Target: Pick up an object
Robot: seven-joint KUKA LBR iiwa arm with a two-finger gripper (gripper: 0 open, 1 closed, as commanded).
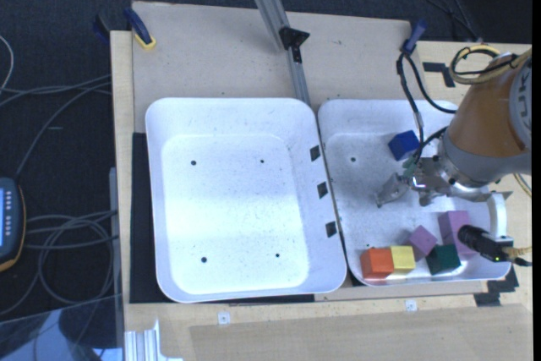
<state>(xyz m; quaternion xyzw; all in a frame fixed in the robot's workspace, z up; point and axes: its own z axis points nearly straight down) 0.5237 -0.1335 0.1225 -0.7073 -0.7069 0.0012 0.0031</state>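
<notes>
Orange block [378,261] lies below the claw [390,194], whose fingers look apart, gripping nothing; blue block [403,144] sits just above.

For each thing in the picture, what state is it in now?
gripper: low over the right bin's floor, holding nothing
blue block: lying loose, apart from the others
orange block: beside the yellow block
green block: at the bin's near edge
</notes>
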